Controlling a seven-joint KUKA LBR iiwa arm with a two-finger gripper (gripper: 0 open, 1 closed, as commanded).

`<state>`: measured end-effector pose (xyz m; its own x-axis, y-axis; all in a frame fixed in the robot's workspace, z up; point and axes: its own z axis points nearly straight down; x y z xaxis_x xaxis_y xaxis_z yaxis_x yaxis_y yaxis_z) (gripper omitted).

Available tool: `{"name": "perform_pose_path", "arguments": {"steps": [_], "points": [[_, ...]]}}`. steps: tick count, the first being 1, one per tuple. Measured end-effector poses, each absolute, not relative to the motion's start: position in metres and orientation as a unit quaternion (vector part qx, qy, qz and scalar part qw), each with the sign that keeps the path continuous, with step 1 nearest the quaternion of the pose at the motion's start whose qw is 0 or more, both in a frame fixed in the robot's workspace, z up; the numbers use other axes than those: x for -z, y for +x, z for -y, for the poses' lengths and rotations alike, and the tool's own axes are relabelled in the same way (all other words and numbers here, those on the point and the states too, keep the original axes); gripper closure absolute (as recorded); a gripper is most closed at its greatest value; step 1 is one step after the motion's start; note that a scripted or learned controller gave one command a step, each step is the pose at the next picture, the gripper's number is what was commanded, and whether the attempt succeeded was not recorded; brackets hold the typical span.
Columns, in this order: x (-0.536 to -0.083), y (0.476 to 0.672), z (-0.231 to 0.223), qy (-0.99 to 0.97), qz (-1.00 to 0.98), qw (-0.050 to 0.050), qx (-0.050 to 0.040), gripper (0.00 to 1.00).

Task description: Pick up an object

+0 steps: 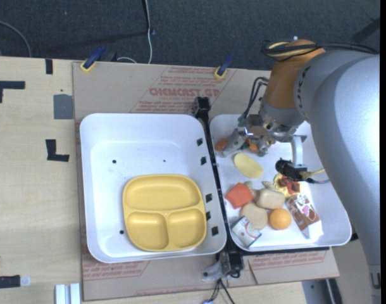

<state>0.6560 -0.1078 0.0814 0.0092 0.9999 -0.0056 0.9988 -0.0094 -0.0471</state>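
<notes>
One grey arm (345,125) with an orange band (283,81) reaches in from the right and bends down over the far part of the right bin (335,233), its pincer (251,138) low among the things there; whether it is released or clenched I cannot tell. Two white bins sit side by side on the table (28,189). One yellow divided tray (163,211) lies in the left bin (95,170). Near the pincer, just on its near side, lies one pale yellow oval piece (248,164). Nearer still are one red block (239,195), one orange ball (280,219), two beige lumps (262,208) and one brown packet (303,211).
</notes>
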Motion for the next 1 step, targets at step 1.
{"name": "perform_pose_path", "arguments": {"steps": [1], "points": [[-0.0811, 0.6579, 0.1096, -0.710, 0.704, 0.019, -0.0189, 0.00]]}}
